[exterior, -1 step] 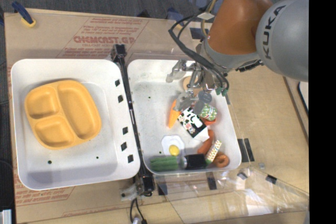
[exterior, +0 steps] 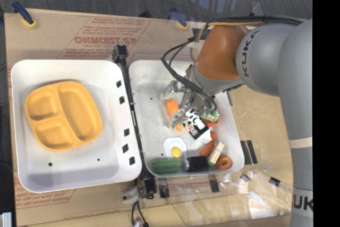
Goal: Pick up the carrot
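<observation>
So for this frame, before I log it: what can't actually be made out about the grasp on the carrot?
- Gripper: camera view; the wrist above covers much of it, so its state is unreadable.
- Carrot: partly visible beside the gripper; contact too small and cluttered to judge.
- Toys by the right bin near wall: overlapping, and some are too small to identify.

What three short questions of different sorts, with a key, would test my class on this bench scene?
1. True or false: the carrot lies in the right bin.
2. What rests in the left bin?
   A. fried egg  B. yellow divided plate  C. cucumber
3. Fill in: the claw hangs over the ____ bin.

Key:
1. true
2. B, the yellow divided plate
3. right
</observation>
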You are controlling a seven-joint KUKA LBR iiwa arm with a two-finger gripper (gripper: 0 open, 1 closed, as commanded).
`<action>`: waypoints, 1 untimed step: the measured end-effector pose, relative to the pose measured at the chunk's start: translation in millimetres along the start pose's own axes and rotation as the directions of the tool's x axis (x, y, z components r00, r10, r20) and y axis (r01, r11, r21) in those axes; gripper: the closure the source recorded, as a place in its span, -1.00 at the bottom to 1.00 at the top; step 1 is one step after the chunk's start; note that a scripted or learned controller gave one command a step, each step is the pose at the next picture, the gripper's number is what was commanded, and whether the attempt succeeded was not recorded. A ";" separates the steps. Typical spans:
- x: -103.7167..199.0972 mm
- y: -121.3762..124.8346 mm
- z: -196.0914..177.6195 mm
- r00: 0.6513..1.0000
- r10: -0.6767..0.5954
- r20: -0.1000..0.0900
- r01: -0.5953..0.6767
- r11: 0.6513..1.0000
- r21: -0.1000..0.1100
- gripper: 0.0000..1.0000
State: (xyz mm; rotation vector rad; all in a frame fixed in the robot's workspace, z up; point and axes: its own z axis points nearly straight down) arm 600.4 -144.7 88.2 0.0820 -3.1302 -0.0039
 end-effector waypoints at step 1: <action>-5.7 1.8 -18.8 1.000 -0.010 0.016 0.009 1.000 0.004 1.00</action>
